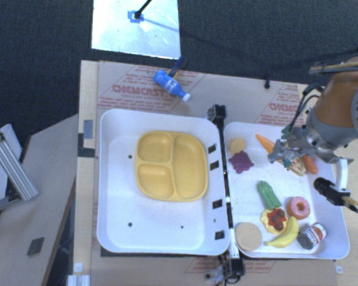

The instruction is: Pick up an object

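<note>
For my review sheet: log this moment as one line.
arm: over right bin far side | gripper: low beside carrot, grasp unclear | left bin: yellow tray | task: nothing seen lifted

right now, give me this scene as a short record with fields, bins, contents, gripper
left bin: holds a yellow divided plate
right bin: toy food, including carrot, purple piece, green piece, donut, banana, can, round tan piece
gripper: over the right bin's far part, near the carrot
outside bins: blue bottle on the bench
</note>
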You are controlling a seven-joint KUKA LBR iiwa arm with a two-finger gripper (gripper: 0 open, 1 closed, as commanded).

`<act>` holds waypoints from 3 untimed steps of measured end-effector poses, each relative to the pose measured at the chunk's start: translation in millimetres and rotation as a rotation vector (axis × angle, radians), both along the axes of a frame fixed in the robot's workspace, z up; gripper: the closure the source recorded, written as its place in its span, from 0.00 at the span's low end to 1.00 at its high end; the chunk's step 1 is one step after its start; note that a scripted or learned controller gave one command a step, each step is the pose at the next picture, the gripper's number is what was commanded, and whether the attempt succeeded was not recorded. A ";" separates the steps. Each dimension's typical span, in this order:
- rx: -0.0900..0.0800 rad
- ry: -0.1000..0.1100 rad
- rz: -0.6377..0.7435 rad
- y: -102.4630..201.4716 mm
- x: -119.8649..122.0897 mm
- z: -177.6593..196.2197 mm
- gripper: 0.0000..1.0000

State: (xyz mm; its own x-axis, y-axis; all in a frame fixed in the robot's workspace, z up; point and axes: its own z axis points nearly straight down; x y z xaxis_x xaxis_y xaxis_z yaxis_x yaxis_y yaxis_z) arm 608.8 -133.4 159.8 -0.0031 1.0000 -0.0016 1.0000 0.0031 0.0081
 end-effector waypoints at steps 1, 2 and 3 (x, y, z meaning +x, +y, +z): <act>0.000 0.000 0.002 6.5 10.0 53.9 1.00; 0.001 0.004 0.002 6.7 11.1 65.6 1.00; 0.003 0.008 0.006 61.5 5.9 57.9 1.00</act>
State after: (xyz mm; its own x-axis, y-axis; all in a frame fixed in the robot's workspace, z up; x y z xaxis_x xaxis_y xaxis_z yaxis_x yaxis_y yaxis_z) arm 614.7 -71.9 217.7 -0.0086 1.0000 0.0016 1.0000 0.0086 0.0004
